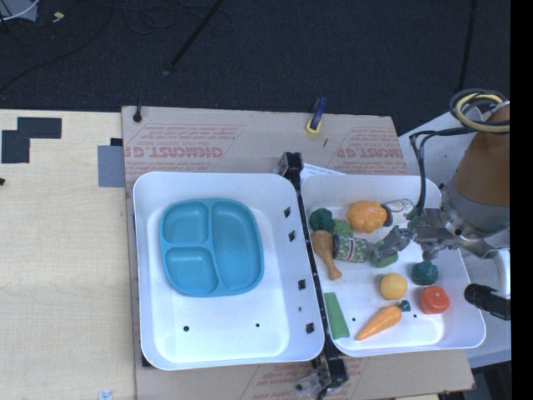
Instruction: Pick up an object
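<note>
My gripper (390, 247) is low in the right bin (466, 332), near its middle. It sits just right of a green and purple packet (351, 248) and below an orange round fruit (367, 215). A small green piece (384, 261) lies right under the gripper, and I cannot tell whether they touch. Around it lie a drumstick (326, 255), a broccoli (321, 220), a yellow lemon (393, 286), a dark green vegetable (425, 271), a red tomato (434, 299), a carrot (379, 322) and a green bar (336, 315).
The left bin (166, 332) holds a blue divided plate (211, 247). A black divider (304, 257) runs between the bins. The arm's orange band (487, 169) and grey wrist hang over the right bin's right side.
</note>
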`<move>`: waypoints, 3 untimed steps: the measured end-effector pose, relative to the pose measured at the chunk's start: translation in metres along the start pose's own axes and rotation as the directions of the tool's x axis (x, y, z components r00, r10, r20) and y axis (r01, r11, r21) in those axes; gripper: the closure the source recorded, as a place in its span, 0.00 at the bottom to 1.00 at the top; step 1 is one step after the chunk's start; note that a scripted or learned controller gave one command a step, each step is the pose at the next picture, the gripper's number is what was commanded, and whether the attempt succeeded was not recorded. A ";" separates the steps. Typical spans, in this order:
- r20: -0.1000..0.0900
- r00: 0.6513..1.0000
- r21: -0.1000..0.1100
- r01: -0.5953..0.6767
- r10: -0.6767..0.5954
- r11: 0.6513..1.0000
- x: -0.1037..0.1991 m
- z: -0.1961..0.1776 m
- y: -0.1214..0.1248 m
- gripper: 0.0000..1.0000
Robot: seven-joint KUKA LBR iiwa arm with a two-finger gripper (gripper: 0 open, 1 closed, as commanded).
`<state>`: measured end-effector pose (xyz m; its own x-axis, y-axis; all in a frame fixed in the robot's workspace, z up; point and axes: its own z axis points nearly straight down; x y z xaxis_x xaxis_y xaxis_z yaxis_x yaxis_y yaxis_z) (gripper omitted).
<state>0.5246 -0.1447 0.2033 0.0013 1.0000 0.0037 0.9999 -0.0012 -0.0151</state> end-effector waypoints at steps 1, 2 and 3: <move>0.002 1.000 -0.008 0.002 -0.002 1.000 0.000 -0.004 0.002 0.00; 0.001 1.000 -0.004 0.002 -0.002 1.000 -0.002 0.050 0.011 0.00; 0.000 1.000 -0.003 0.002 -0.002 1.000 0.002 0.116 0.011 0.00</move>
<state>0.5342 -0.1424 0.0873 -0.0008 1.0000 0.0038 0.9999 0.0008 -0.0119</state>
